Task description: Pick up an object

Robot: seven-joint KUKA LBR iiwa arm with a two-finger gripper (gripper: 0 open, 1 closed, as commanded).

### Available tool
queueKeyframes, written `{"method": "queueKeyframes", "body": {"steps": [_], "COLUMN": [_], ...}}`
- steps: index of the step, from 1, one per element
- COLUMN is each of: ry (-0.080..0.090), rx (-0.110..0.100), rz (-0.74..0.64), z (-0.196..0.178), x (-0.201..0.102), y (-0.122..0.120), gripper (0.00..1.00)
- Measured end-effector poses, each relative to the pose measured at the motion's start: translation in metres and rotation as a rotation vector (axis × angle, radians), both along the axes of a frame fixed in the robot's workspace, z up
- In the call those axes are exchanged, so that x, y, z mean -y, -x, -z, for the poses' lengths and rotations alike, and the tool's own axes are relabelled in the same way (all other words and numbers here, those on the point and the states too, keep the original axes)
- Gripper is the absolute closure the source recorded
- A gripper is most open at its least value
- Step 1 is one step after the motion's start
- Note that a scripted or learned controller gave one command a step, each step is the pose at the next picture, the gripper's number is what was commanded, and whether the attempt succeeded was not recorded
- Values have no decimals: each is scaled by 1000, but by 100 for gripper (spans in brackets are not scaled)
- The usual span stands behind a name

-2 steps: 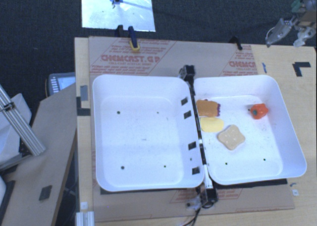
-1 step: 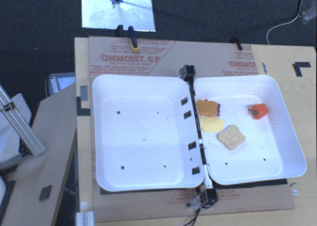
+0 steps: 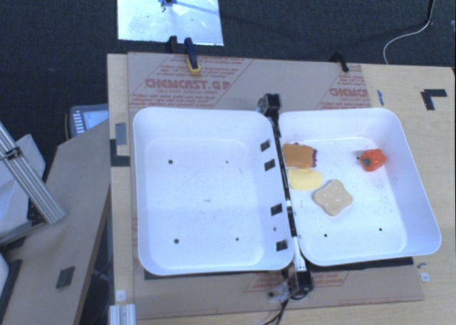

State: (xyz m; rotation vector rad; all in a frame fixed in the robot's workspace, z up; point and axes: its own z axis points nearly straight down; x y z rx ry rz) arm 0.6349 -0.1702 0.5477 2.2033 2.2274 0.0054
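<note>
The wooden worktop (image 3: 85, 195) carries a brown printed board (image 3: 235, 81), and on that board sit two shallow white bins side by side, joined by dark clips along their shared edge. The left bin (image 3: 153, 120) shows its bare white floor with a few small dark dots. The right bin (image 3: 410, 195) holds four small objects, all gathered in its upper half. The largest, a tan bread-like slice (image 3: 333, 197), lies near the middle of the bin floor. Just above and left of it lies a flat pale yellow piece (image 3: 305, 179), touching an orange piece with a purple edge (image 3: 298, 155) close to the dividing wall. A small red-orange pepper-like item (image 3: 371, 160) sits well apart, toward the right wall.
</note>
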Motion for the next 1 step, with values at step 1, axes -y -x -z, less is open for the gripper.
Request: {"method": "queueKeyframes", "body": {"steps": [1], "ry": [-7], "rx": [-5], "rz": [-4], "z": [14], "x": [-97], "y": [-35], "gripper": [100]}}
